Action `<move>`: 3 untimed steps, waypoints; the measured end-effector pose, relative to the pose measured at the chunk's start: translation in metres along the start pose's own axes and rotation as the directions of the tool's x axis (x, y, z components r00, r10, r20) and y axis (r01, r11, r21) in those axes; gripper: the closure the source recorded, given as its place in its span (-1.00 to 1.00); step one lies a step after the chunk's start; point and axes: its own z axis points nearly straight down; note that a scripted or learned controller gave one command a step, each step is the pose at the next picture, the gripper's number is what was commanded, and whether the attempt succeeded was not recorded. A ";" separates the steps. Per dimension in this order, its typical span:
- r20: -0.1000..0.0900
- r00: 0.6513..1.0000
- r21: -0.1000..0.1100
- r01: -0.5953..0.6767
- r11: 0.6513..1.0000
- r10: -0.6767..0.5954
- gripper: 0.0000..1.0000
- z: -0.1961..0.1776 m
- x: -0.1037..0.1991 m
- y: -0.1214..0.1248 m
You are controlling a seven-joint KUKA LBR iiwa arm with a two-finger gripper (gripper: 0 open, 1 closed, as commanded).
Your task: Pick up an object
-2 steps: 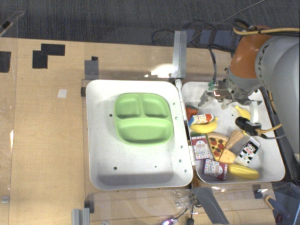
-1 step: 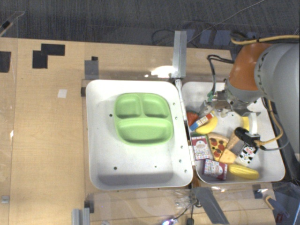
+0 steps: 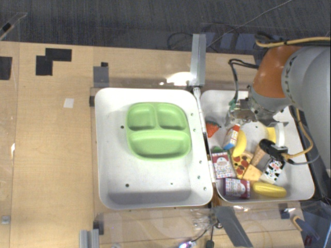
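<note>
Reaching in from the right of the camera view, my grey arm (image 3: 310, 81) with its orange band (image 3: 270, 74) hangs over the back of the right bin (image 3: 217, 99). My pincer (image 3: 242, 113) sits low near that bin's rear wall; can't tell whether it's released or clenched on anything.

Open room: the back left corner of the right bin is bare white. The front half is packed tight. The left bin (image 3: 111, 185) has free floor all round a green divided plate (image 3: 157, 129), which lies flat near its middle. A metal rail (image 3: 202, 133) splits the two bins.

Surface: light wooden tabletop (image 3: 46, 154), dark carpet beyond it, black cables (image 3: 238, 32) trailing at the back.

Task things, all in the right bin: a yellow banana (image 3: 239, 144) just in front of my pincer, a small white-and-red carton (image 3: 221, 165) by the rail, a maroon packet (image 3: 237, 188) at the front wall, a yellow lemon-like piece (image 3: 269, 190) beside it, a cow-print carton (image 3: 273, 170) toward the right.
</note>
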 end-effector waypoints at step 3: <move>-0.002 0.967 0.002 0.255 0.967 -0.255 -1.00 -0.081 0.080 0.022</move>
